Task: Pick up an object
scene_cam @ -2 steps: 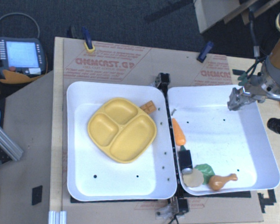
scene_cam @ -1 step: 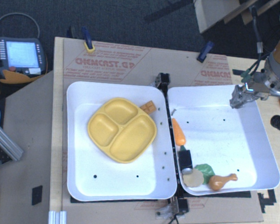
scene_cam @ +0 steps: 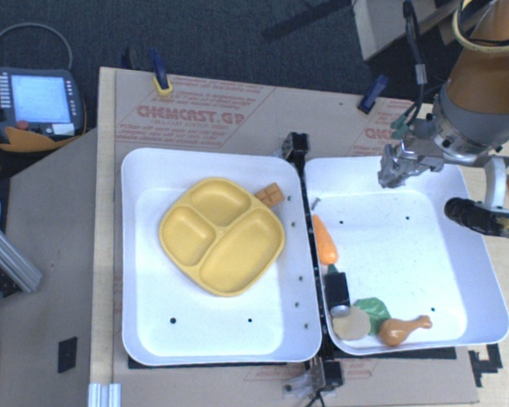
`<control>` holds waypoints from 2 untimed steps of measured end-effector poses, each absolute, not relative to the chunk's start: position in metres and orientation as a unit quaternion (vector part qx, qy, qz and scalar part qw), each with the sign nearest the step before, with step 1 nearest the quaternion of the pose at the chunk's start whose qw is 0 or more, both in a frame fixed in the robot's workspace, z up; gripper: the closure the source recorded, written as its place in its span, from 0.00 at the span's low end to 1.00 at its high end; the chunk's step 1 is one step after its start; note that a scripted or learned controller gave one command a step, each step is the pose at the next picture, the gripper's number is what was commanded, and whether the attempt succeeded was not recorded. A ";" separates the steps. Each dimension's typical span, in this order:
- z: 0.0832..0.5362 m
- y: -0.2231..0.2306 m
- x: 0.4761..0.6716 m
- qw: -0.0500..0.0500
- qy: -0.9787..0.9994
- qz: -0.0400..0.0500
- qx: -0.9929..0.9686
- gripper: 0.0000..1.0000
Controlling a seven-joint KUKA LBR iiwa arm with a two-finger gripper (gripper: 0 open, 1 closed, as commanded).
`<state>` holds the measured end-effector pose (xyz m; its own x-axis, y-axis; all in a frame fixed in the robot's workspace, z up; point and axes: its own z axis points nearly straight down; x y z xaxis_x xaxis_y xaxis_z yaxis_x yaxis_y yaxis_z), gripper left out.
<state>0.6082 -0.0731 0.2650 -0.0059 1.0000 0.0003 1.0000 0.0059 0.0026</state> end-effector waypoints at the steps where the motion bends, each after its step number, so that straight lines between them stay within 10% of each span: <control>1: 0.251 -0.032 0.624 0.001 0.709 0.001 0.706 1.00; 2: 0.236 0.028 0.639 0.000 0.709 0.001 0.705 1.00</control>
